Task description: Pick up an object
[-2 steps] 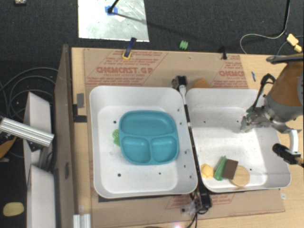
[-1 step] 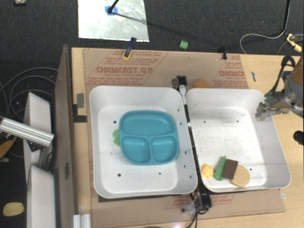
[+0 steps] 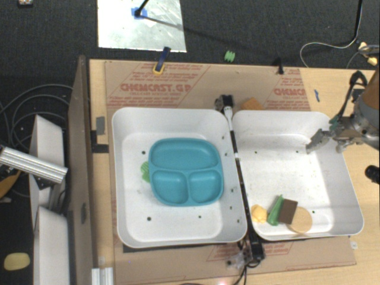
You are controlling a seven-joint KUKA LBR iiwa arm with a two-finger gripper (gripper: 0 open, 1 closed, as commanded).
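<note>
Gripper (image 3: 325,137): at the right bin's (image 3: 285,162) upper right, above its white floor; opening cannot be judged from this angle; nothing seen held; well apart from the objects.

Objects, right bin, near front rim, clustered and touching:
- yellow piece (image 3: 258,213), leftmost.
- green stick (image 3: 275,211), long axis tilted, top leaning right.
- brown block (image 3: 288,211), leaning on tan disc (image 3: 301,220).

Left bin (image 3: 127,159): teal tray (image 3: 185,171) with three compartments, centred, flat; a small green item (image 3: 145,170) shows at its left edge.

Surface: cardboard-covered tabletop (image 3: 196,82) with red lettering. Beyond: dark floor (image 3: 47,28), a shiny sheet (image 3: 141,18), cables (image 3: 27,105) at left.
</note>
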